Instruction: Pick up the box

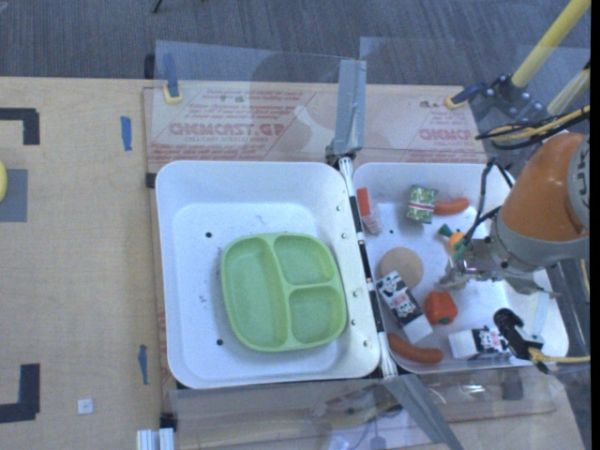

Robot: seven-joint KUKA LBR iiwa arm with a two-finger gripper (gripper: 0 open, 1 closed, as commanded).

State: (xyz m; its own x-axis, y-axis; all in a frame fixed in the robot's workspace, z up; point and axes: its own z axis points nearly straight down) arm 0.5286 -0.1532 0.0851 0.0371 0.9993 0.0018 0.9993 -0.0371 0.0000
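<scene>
1. The arm (544, 195) reaches in from the right over the right-hand bin (553, 345). Its gripper (458, 272) is low in the middle of that bin.
2. The gripper is too small and too shadowed by the wrist to tell whether it is open or closed. Nothing is visibly held in it.
3. The likeliest target is the small green box (422, 202), which lies near the far wall of the right-hand bin, just beside a red sausage (453, 206). It rests on the bin floor, apart from the gripper.
4. Two other boxy things are present: a black-and-white carton (401, 300) near the bin's left wall, and a second patterned carton (478, 341) at the near edge. Both also lie on the floor. Which one counts as "the box" cannot be settled from the task line alone.
5. Other clutter near the gripper includes a red pepper (441, 307) just below it, a tan round piece (401, 264) to its left, and a small orange item (455, 237) above it.
6. The left-hand bin (187, 204) holds a green divided plate (281, 293).
7. Progress: the approach is made, but no grasp is confirmed and no box is off the floor. Closing on a box and lifting it remain to be done.
</scene>
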